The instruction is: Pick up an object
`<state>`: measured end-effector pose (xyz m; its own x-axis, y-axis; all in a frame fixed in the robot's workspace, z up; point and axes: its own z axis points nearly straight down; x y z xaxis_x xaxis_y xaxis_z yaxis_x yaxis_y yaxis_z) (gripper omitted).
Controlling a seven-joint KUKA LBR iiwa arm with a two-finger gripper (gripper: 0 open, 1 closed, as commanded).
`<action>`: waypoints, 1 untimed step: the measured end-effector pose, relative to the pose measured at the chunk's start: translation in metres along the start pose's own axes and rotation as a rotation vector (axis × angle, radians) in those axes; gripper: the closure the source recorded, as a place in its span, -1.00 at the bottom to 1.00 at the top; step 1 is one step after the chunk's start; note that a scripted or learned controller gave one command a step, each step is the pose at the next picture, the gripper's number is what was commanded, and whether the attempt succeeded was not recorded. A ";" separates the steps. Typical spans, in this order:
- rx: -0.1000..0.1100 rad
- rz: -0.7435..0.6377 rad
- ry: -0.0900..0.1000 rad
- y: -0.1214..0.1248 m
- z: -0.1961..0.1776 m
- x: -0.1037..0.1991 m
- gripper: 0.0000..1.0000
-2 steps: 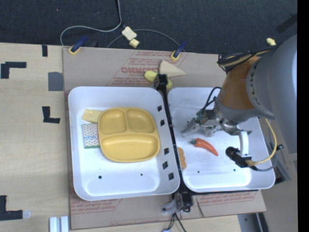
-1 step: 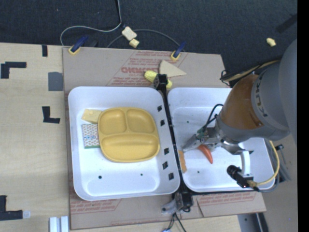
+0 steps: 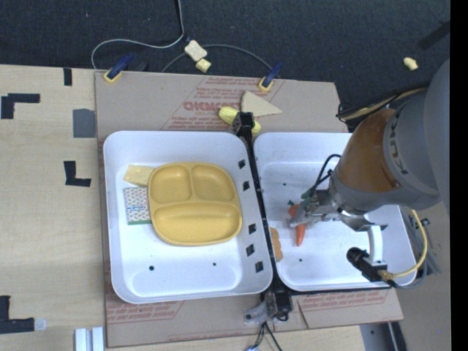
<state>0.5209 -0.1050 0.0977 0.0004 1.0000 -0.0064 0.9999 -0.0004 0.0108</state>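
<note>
Gripper [image 3: 303, 214] low in right bin [image 3: 329, 276] over small orange bits [image 3: 299, 234], can't tell its state; could easily miss or nudge 'em.

Two bins sit side by side on the bench [image 3: 44, 196]. The left bin [image 3: 124, 273] has a divided plate [image 3: 194, 203] in the middle, with a sponge [image 3: 136, 205] touching the plate's left edge. In the right bin [image 3: 307, 276] the pincer [image 3: 301, 214] is over a carrot-like piece [image 3: 299, 233] near the left wall.
</note>
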 end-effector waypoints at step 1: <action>0.003 -0.009 0.008 0.029 -0.092 0.062 1.00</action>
